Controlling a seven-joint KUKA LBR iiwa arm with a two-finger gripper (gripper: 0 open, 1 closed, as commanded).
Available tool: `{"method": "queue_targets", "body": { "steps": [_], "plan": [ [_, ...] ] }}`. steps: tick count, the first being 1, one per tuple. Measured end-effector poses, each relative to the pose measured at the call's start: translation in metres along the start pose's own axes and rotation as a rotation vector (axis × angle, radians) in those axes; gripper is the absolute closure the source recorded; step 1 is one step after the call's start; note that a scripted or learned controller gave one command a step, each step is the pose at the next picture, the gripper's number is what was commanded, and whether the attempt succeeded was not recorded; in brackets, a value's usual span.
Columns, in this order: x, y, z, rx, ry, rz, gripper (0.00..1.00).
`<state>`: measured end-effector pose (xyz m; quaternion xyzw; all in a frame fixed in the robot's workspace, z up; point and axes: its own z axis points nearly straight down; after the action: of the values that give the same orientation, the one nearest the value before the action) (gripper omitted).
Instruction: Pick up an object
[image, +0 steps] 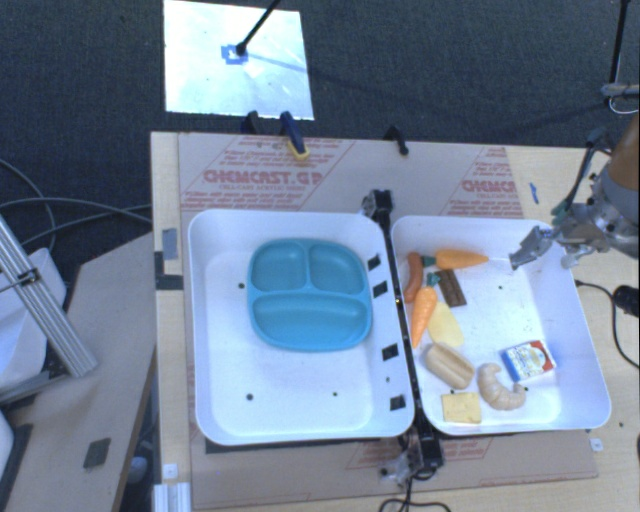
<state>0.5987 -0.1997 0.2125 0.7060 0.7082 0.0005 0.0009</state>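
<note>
The right bin (575, 330) holds several toy foods: an orange carrot (462, 259) at its far edge, a second carrot (424, 312), a reddish sausage (413, 275), a brown bar (452, 288), a pale yellow piece (446, 326), a bread roll (449, 365), a croissant (500, 388), a yellow cracker square (461, 407) and a small blue-and-red carton (527, 361). My gripper (550, 252) hangs over the bin's far right corner, open, with nothing between its fingers. It is right of the far carrot and well above the carton.
The left bin (220, 380) holds a blue divided plate (308, 295). A black clip strip (392, 310) runs along the seam between the bins. Cables (590, 180) trail at the right, and a shiny metal sheet (238, 60) lies beyond the bench.
</note>
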Motion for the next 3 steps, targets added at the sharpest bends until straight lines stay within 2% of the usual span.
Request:
{"method": "queue_targets", "body": {
  "steps": [1, 2, 3],
  "plan": [
    [0.001, -0.006, 0.043, 0.002, 0.000, 0.001, 0.00],
    [0.004, -0.005, 0.105, 0.003, 0.001, 0.001, 0.00],
    [0.004, -0.004, 0.129, 0.002, 0.000, 0.001, 0.00]
  ]
}}
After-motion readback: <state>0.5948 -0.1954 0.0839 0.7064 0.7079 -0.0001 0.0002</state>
